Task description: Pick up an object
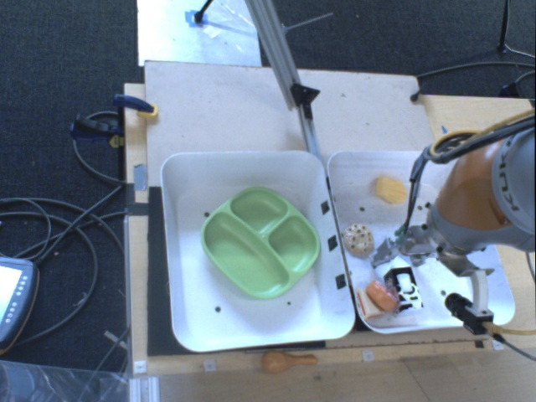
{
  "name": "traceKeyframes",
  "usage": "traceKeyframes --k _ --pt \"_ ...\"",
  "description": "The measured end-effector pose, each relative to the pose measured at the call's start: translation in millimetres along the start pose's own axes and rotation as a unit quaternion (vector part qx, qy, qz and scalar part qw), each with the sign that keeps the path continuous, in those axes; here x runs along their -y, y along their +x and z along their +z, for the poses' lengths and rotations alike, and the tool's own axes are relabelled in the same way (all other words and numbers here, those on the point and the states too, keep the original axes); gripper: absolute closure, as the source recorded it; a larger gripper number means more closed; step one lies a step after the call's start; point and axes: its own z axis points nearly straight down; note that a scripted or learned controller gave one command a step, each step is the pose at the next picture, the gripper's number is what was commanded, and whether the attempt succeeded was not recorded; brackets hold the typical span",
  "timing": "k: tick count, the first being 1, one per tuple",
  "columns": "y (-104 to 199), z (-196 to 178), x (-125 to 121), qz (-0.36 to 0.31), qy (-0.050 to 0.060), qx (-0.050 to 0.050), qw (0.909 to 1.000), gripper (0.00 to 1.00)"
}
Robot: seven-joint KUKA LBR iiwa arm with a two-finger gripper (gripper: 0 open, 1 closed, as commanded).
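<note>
The right bin holds a yellow lump near its back, a speckled beige ball by the left wall, and an orange and pink item at the front left corner. My gripper hangs low over the front of this bin, its black and white end just right of the orange item and touching or nearly touching it. The grey arm with its orange band comes in from the right and covers the bin's right half.
A green divided plate lies in the left bin. A tan object rests on the bench in front of the bins. A slanted metal pole crosses the bench behind them. Cables lie on the floor at left.
</note>
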Motion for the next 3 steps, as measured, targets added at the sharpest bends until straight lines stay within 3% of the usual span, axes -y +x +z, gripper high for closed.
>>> traceKeyframes --k 1,3 --pt "0.0 -11.1 -1.1 0.000 -0.002 0.000 1.0000 1.00" --pt "-13.2 -106.4 -0.9 -0.002 -0.004 0.002 1.0000 1.00"
